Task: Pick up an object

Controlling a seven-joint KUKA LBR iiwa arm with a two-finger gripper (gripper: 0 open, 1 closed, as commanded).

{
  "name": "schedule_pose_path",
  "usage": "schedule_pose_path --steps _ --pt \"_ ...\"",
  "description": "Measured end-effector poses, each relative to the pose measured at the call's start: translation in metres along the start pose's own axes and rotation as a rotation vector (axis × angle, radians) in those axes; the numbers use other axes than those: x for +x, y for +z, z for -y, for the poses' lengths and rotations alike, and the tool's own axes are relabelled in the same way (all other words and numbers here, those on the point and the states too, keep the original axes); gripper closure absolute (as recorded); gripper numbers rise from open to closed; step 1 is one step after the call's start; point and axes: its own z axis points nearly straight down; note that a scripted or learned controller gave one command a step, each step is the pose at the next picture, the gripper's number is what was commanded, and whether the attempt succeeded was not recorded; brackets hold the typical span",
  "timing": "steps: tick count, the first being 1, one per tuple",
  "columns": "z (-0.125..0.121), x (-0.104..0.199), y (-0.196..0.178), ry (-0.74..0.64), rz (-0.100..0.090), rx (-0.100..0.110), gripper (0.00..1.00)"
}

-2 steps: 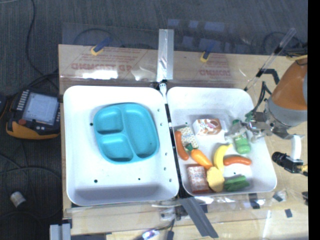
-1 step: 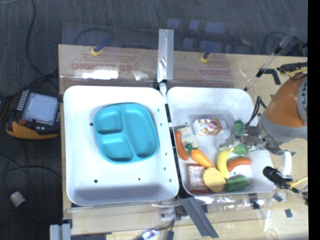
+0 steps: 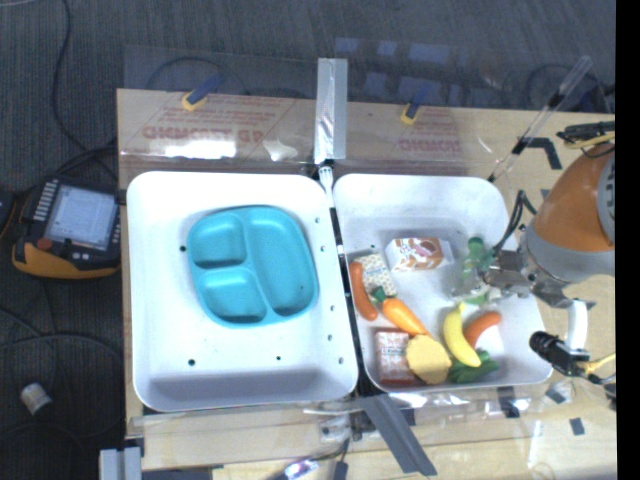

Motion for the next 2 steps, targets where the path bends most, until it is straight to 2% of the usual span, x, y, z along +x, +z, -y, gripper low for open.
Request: schedule_pose_path --steps 1,2 --pt "-0.031 0.005 -0.007 0.001 0.009 0.004 1.0" --pt "-0.046 0.058 -0.099 0.052 0.011 0.003 1.0"
